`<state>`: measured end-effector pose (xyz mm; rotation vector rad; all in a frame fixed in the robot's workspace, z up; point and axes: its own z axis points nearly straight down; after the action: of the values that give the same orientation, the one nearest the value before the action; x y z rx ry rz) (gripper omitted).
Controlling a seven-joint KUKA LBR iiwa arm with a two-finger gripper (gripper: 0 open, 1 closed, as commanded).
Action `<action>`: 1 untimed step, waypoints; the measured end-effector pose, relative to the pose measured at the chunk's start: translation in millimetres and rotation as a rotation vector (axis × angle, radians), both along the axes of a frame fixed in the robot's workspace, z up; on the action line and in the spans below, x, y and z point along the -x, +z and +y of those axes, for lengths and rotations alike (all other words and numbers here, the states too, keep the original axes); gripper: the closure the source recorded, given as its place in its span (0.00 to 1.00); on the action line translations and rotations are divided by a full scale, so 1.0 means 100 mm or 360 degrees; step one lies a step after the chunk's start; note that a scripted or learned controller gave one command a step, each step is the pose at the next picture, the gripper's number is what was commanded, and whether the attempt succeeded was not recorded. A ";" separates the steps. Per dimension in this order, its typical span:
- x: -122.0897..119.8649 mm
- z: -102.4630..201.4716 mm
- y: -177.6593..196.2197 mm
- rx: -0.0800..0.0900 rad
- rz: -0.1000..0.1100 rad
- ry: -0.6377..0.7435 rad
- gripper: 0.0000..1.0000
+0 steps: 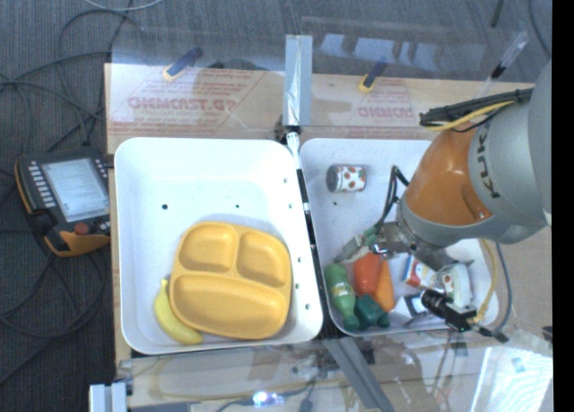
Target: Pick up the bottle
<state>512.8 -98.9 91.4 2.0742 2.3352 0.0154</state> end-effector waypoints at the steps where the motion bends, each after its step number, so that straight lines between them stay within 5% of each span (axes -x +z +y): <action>1: 0.15 -0.63 1.01 -0.0004 0.0032 0.0311 0.00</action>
<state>497.9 -161.6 192.5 1.8473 2.5405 0.0003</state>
